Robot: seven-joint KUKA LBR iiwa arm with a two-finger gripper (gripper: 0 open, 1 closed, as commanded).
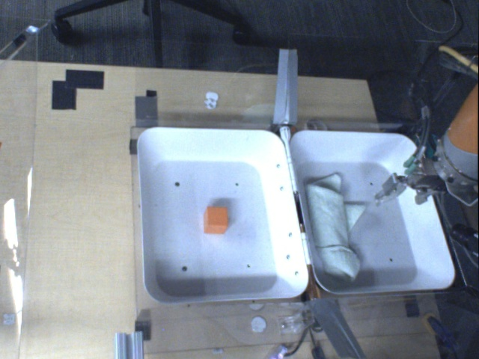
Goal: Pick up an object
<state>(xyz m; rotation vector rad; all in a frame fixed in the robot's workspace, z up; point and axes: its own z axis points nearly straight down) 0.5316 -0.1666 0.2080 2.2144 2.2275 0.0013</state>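
Observation:
An orange cube (216,220) sits near the middle of the left bin (157,275). A pale rolled cloth (329,223) lies lengthwise along the left side of the right bin (430,275), close to the divider. My gripper (391,188) hangs over the right half of the right bin, pointing left, a short way right of the cloth's upper end and apart from it. Nothing shows in its grasp. The arm's orange band (464,126) is at the view's right edge.
A metal post (287,88) rises behind the seam between the two bins. Cables and wrist hardware (430,163) crowd the right bin's far right rim. Black marks (75,87) lie on the wooden bench at back left.

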